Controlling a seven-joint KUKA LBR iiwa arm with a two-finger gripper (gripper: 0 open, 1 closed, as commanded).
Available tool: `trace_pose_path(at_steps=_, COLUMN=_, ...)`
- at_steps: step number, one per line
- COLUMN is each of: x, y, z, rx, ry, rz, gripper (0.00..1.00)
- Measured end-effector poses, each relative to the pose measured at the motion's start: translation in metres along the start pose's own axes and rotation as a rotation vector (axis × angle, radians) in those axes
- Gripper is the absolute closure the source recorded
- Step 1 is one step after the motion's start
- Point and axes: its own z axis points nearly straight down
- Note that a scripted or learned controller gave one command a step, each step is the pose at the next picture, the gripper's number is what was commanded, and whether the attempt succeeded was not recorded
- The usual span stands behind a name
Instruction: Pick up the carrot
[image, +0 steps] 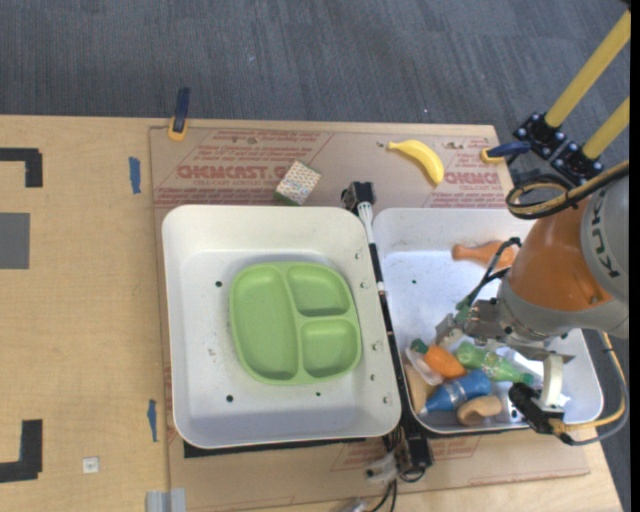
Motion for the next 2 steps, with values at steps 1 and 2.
trace_pose_path(at_steps=1, x=0.007, y=-0.016, z=0.0, rx=-0.003, ry=0.001, rz=0.234, gripper=0.0)
trace_pose_path(at_steps=2, x=0.009, y=-0.014, z=-0.012, rx=-0.009, ry=0.004, rz=0.232, gripper=1.0)
